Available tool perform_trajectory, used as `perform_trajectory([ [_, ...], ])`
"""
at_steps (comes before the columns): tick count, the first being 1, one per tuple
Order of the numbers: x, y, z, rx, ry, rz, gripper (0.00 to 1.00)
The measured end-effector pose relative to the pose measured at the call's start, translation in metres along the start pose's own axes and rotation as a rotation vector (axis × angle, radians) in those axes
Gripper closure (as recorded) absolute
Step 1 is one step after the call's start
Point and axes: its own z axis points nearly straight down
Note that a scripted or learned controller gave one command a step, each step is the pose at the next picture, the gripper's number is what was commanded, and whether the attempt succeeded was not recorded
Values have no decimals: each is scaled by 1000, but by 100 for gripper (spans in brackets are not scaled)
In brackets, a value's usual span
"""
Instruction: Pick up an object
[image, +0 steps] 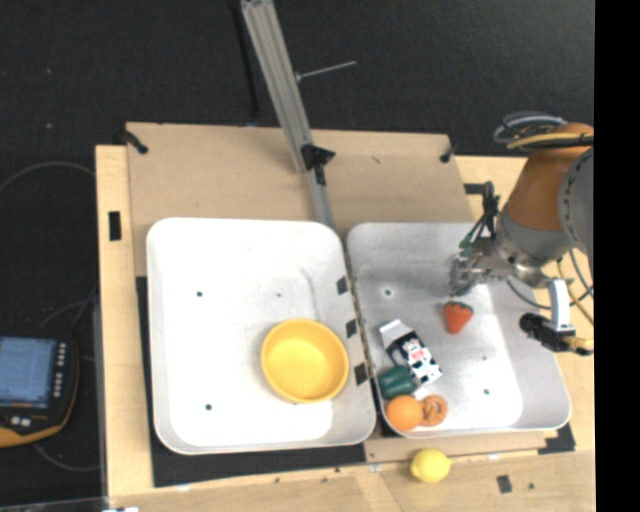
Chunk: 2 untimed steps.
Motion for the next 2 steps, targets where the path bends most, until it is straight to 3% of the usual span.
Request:
perform_trajectory([
  [2, -3, -7, -107, -3, 1, -5, 100],
])
